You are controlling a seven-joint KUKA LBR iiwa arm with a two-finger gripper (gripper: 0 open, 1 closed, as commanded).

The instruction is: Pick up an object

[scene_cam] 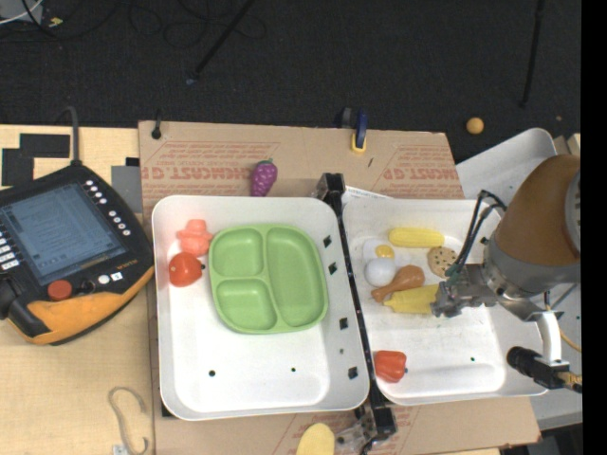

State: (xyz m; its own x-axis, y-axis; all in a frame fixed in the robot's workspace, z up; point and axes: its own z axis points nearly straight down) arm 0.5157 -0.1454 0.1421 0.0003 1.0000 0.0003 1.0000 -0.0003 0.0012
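The right bin (474, 373) holds a yellow corn cob (415, 238) at the back, a cookie (440, 260), a fried egg (382, 251), a white egg (379, 272), a brown chicken drumstick (399, 282), a second yellow piece (412, 300) and a red pepper (390, 365) near the front. My gripper (446, 303) hangs low at the right end of that second yellow piece, touching or nearly touching it. The left bin (247, 387) carries a green divided plate (266, 280), a red tomato (185, 270) and a pink toy (194, 237).
A purple grape bunch (264, 176) lies on the cardboard behind the bins. A yellow lemon (316, 439) sits in front of them. A teach pendant (62, 245) rests at the left of the bench. The arm's body (536, 230) covers the right bin's right side.
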